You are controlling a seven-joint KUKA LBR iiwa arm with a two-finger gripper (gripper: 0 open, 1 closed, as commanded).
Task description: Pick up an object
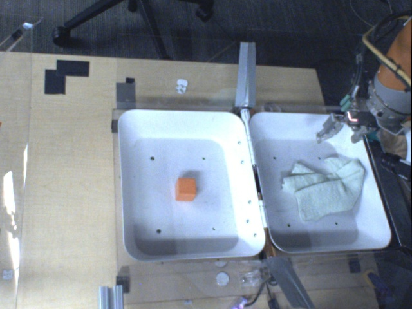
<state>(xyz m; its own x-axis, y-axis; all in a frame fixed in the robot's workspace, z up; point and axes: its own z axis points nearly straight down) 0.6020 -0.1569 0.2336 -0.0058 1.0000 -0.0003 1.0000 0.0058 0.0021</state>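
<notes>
A small orange cube (186, 189) lies near the middle of the left bin (138, 134). A crumpled pale cloth (325, 187) rests in the right bin (283, 140), toward its right side. My gripper (340, 131) hangs over the back right corner of the right bin, just behind the cloth and apart from it. It is open, its two fingers spread, and nothing sits between them. The orange-banded wrist (389, 82) rises behind it at the right edge.
A grey metal post (245, 76) stands behind the seam between the two bins. Black tape marks (64, 74) lie on the wooden bench at the far left. An office chair base (138, 5) stands on the floor beyond the bench.
</notes>
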